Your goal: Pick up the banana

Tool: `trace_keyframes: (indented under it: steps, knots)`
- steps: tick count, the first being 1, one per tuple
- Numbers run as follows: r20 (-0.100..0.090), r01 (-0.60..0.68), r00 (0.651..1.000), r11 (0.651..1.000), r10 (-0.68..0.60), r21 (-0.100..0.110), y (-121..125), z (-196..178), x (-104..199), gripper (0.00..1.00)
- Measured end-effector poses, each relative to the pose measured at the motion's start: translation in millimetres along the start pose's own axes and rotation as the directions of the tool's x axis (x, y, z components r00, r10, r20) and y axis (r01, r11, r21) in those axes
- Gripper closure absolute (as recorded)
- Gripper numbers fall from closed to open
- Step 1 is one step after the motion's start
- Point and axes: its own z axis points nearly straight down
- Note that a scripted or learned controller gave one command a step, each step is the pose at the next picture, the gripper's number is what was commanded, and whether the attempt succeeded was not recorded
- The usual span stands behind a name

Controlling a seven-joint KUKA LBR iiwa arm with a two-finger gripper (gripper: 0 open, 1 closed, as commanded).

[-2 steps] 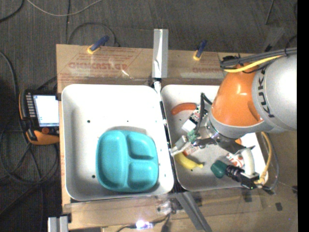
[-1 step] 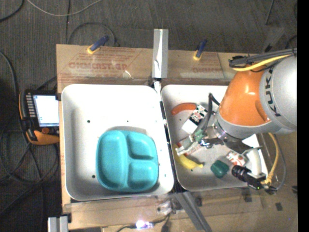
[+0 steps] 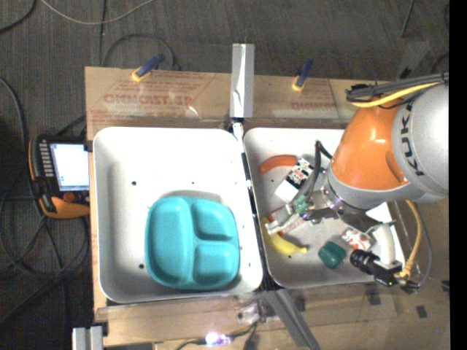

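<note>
Looming largest under the overhead camera, the grey KUKA arm with its glossy orange wrist band [image 3: 368, 162] is reaching in from the right over the right-hand shallow white bin [image 3: 257, 159]. Its two-finger gripper [image 3: 292, 217] is hanging low over the bin's left part, metal fingers [image 3: 276, 225] slanting down and to the left; how wide they are standing cannot be told.

Just below and slightly left of those tips, the small yellow banana [image 3: 286, 245] is lying on the bin floor near the left wall, its long axis running from upper left to lower right. A dark green block [image 3: 332, 254] is sitting just to its right. In the left white bin [image 3: 117, 152], a turquoise sectioned plastic tray [image 3: 193, 243] is resting well apart.
</note>
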Motion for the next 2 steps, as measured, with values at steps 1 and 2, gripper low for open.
trace_keyframes:
  steps: [1,2]
  knots:
    - [0.001,-0.019,1.000,1.000,0.019,-0.001,7.5,-0.1,37.4,0.00]
    - [0.003,0.006,1.000,1.000,-0.006,-0.001,-2.6,-0.4,-15.3,0.00]
